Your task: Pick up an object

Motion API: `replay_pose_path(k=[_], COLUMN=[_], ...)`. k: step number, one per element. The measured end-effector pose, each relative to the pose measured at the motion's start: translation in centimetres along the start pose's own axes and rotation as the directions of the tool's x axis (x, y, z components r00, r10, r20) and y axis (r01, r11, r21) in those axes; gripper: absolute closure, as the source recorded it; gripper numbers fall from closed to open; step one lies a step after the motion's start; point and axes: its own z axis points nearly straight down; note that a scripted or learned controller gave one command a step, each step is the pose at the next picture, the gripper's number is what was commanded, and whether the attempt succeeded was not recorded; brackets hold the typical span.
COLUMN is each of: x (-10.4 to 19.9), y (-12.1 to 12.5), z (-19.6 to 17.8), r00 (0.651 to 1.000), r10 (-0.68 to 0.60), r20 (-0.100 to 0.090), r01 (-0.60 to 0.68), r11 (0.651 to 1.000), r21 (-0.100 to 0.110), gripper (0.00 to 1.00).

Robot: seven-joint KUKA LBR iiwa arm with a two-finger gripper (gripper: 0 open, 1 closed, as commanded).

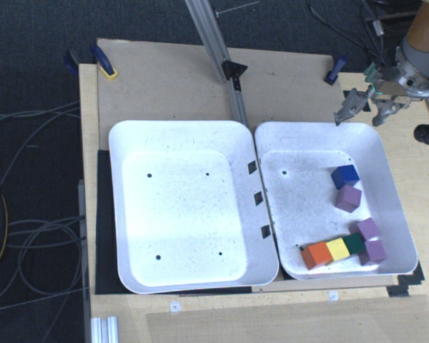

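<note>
While the open tool (pixel 360 111) hovers, the blue block (pixel 344 175) lies below.

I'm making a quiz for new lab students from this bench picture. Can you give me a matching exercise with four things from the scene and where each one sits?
Things:
1. blue block
2. orange block
3. gripper
4. blue clamp

Places:
A. at the back left corner of the board
B. over the far right rim of the right bin
C. front of the right bin, at the left end of a row with a yellow and a green block
D. in the right bin, just behind a lone purple block

Pairs: 1-D, 2-C, 3-B, 4-A
</note>
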Motion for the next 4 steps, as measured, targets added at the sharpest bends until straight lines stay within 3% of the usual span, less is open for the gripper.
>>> replay_pose_path(k=[1, 2, 4], x=[0.0, -0.3, -0.1], y=[0.0, -0.1, -0.1], z=[0.0, 6.3, 14.8], r00=[1.000, 1.000, 1.000], r10=[0.000, 0.002, 0.001], r20=[0.001, -0.001, -0.001], r01=[0.000, -0.002, -0.001], r11=[1.000, 1.000, 1.000], r21=[0.000, 0.007, 0.005], gripper=[0.00, 0.00, 0.00])
